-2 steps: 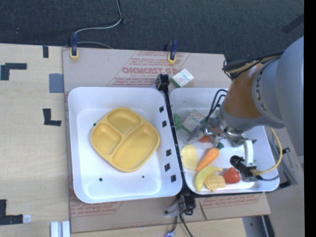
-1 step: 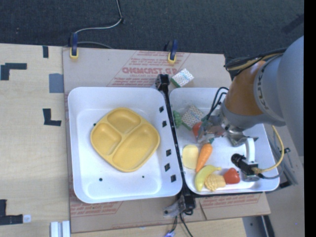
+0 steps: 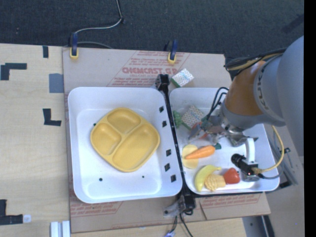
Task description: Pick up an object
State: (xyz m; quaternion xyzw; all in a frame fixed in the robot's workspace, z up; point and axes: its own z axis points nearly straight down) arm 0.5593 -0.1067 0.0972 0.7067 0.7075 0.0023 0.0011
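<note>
The right bin (image 3: pixel 197 97) holds several toy foods. An orange carrot (image 3: pixel 200 152) lies across a pale yellow piece (image 3: pixel 189 161). In front of them are a yellow banana (image 3: pixel 203 175), a ridged yellow piece (image 3: pixel 215 182) and a red tomato (image 3: pixel 231 176). A green patterned packet (image 3: pixel 191 116) lies near the bin's back left. My gripper (image 3: pixel 210 131) reaches down from the right, low over the small clutter between the packet and the carrot. The wrist hides what is under it.
The left bin (image 3: pixel 81 147) holds a yellow divided plate (image 3: pixel 124 138). A small patterned packet (image 3: pixel 182 77) lies on the cardboard behind the bins. A black divider with clips (image 3: pixel 170 132) runs between the bins. The arm's grey body covers the right bin's far right.
</note>
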